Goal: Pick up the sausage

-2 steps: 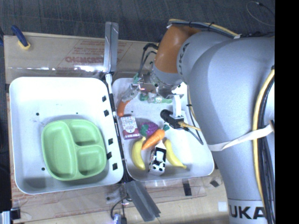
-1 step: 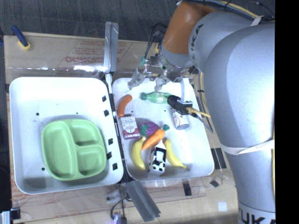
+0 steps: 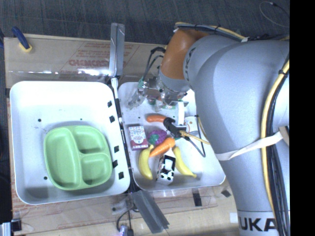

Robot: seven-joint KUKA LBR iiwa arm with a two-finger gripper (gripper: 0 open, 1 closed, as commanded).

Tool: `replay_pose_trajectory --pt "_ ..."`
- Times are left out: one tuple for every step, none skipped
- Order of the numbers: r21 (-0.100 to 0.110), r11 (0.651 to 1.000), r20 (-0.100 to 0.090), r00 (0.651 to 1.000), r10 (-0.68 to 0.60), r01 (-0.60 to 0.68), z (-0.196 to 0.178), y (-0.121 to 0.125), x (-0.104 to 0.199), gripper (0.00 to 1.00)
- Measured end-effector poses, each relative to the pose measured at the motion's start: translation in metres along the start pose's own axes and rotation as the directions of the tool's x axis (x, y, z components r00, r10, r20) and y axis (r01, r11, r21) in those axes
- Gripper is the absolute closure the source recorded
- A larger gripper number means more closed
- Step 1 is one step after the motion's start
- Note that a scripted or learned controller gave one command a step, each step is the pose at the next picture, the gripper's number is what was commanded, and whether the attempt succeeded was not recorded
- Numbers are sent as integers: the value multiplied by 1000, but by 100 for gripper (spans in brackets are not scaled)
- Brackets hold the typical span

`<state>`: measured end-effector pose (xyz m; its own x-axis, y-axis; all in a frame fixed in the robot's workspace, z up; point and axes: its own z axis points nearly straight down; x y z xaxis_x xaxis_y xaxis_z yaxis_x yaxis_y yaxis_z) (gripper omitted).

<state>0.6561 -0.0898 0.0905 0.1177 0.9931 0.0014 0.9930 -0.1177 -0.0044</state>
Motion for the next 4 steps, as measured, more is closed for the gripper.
replay_pose_trajectory --pt "0 1000 1 1000 -8 8 -11 1 2 100" --pt "0 998 1 998 -61 61 -38 -13 -18 100" --pt "0 998 1 998 -60 60 -38 -13 -18 0" --pt "0 990 2 990 -139 139 -1 -29 -89 0"
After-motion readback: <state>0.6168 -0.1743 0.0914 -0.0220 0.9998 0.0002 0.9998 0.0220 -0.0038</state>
